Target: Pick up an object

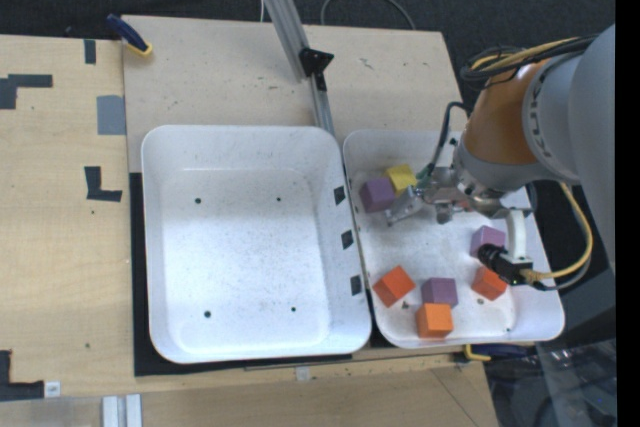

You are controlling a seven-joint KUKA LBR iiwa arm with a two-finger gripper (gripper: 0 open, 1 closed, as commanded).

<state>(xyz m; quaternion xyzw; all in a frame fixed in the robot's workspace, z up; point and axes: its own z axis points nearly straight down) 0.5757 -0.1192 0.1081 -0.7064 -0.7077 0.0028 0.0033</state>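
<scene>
In the right bin (545,310) lie several small blocks. A purple block (376,193) and a yellow block (401,178) sit together near its far left corner. My gripper (408,206) hangs low just right of the purple block and below the yellow one, close to both. Nothing can be seen held in it. Toward the near side lie an orange block (393,285), a purple block (439,291) and another orange block (434,319). At the right, under the wrist, are a purple block (488,238) and an orange-red block (489,283).
The left bin (160,165) stands beside the right one, their rims touching. A slanted metal pole (285,10) runs down to the bins' far junction. Cables (565,260) loop off the wrist over the right bin's right rim. A blue-yellow clamp (130,33) lies at the bench's far left.
</scene>
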